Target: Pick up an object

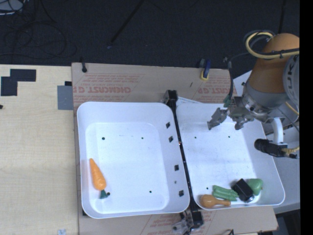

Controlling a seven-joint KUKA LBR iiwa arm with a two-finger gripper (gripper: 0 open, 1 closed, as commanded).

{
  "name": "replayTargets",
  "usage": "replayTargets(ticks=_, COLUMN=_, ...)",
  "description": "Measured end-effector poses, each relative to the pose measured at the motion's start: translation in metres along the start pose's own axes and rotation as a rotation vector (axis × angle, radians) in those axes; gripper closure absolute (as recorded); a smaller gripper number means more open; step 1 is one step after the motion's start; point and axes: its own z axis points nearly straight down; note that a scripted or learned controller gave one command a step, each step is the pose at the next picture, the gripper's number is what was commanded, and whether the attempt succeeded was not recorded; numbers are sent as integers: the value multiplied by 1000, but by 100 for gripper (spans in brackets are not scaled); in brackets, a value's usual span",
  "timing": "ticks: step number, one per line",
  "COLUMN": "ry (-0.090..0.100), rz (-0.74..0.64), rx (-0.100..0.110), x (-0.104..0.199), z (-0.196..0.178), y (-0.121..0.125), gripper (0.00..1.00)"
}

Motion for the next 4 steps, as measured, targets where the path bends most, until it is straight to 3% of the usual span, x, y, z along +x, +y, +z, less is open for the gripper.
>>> replayTargets(ticks=1, ry=-1, rz=-4, rx=2, x=-6, z=109, y=42, gripper=0)
replayTargets(ticks=2, ry=-3, rz=-2, rx=-15, x=-3, z=-21, y=45, gripper=0)
replayTargets(ticks=3, ry=-1, rz=-4, rx=-11, x=25, z=-106, y=44, gripper=0)
replayTargets(ticks=4, ry=0, rz=-6, rx=-11, x=71, z=-186, y=43, gripper=0)
